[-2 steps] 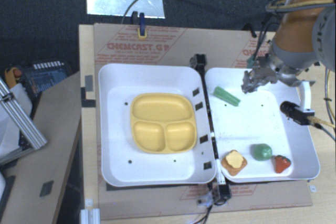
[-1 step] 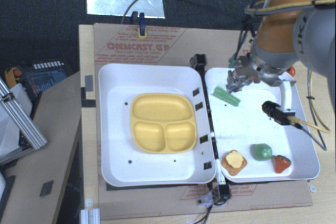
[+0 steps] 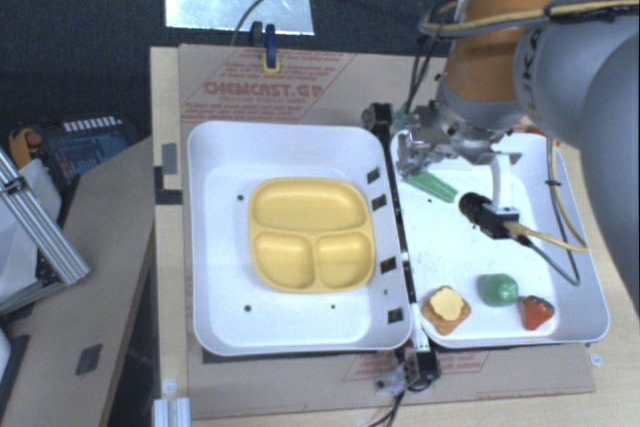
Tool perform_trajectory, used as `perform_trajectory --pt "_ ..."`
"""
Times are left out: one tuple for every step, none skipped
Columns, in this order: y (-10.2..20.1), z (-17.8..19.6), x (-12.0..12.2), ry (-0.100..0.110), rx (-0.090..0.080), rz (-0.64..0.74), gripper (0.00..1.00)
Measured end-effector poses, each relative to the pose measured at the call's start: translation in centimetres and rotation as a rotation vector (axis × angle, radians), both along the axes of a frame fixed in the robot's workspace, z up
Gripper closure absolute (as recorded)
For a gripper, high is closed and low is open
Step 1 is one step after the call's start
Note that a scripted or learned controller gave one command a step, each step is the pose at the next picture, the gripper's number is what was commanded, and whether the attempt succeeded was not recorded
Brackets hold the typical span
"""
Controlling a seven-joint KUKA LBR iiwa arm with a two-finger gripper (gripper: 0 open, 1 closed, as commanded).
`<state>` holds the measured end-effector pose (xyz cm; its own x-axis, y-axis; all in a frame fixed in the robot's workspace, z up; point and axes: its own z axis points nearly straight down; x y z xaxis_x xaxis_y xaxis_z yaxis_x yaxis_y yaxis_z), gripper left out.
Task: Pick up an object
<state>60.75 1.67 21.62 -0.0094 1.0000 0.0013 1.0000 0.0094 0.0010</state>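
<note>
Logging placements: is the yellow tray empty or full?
Empty: the yellow tray shows three bare compartments in the left bin.

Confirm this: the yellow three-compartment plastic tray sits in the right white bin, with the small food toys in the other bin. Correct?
Not quite. The camera view shows the yellow three-compartment plastic tray in the left white bin; the small food toys lie in the other bin, the right one.

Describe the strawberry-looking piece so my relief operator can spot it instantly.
Look at the right-hand white bin, the one the arm reaches over. Along its near edge lie three small things in a row; the strawberry is the rightmost, in the near right corner. It is red, unlike the green round piece beside it and the orange-and-tan piece further left.
</note>
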Motion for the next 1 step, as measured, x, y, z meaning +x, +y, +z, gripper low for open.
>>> perform_trajectory --pt "5.53 -0.55 0.25 0.0 0.001 0.001 1.0"
